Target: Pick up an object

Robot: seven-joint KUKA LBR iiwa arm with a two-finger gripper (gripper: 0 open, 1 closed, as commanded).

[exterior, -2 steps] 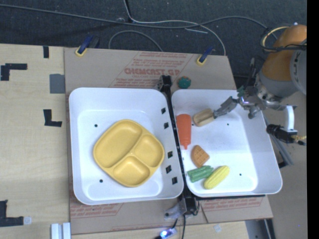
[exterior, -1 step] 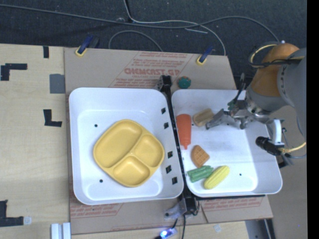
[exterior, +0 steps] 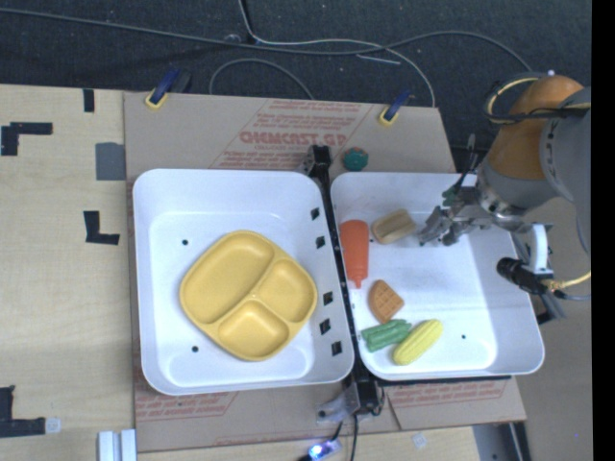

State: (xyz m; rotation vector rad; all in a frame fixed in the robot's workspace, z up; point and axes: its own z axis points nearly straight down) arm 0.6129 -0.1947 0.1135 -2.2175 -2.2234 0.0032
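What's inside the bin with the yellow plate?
The left bin holds just the yellow divided plate. Whatever lies under the plate is covered, so that cannot be seen.

Glossy plastic yellow tray (exterior: 248,294) (smooth), white bins (exterior: 159,257) on matt cardboard (exterior: 279,128).

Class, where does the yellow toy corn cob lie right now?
The yellow toy corn cob lies in the right-hand white bin, near its front edge, beside the green toy vegetable and just below the orange waffle-patterned piece.
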